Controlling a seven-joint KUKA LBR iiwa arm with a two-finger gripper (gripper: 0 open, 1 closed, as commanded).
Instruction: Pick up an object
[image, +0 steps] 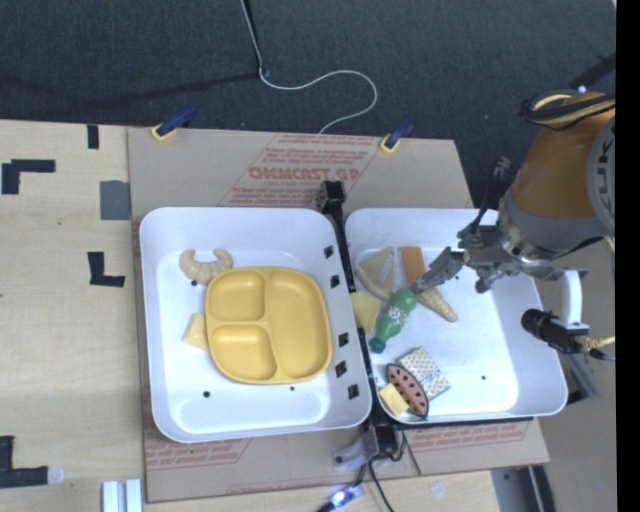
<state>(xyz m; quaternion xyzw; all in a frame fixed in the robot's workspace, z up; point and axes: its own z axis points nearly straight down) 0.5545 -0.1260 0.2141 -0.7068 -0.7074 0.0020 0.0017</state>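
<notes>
My gripper (465, 274) hangs over the right bin (500, 340), near its upper middle, at the end of the grey and orange arm. Its two dark fingers (438, 270) stand apart, with only white bin floor showing between them. Just left of and below them lie an orange block (411, 264), a tan cone (438, 301) and a green bottle (392, 318). A pale translucent wedge (375, 270) and a yellow piece (362, 312) sit against the bin's left wall.
At the right bin's front left lie a checkered packet (425, 368), a red-brown spotted piece (408, 388) and a yellow block (392, 401). The left bin (170, 400) holds a yellow divided plate (268, 322), a tan curved piece (205, 264) and a yellow wedge (194, 330).
</notes>
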